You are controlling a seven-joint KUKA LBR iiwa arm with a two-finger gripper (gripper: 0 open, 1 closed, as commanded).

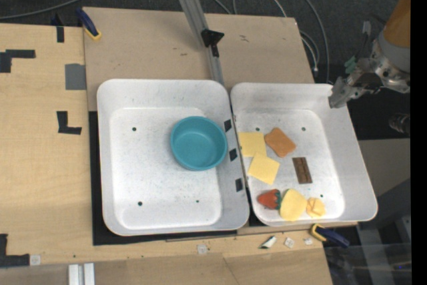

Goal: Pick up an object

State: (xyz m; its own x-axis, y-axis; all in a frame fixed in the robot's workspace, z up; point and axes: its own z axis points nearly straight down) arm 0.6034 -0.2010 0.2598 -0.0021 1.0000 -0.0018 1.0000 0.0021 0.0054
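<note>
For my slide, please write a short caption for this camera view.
Gripper at right bin's far corner, above small food pieces; blue bowl in left bin.

Overhead slanted view of both bins (pixel 167 93)

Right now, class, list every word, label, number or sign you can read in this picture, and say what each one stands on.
None: no word, number or brand can be read anywhere.
The blue bowl and both white bins carry no print.
The brown bar shows no lettering.
The black tape pieces on the bench are plain shapes, not letters.
The small white scraps below the right bin are too small to tell.
</note>
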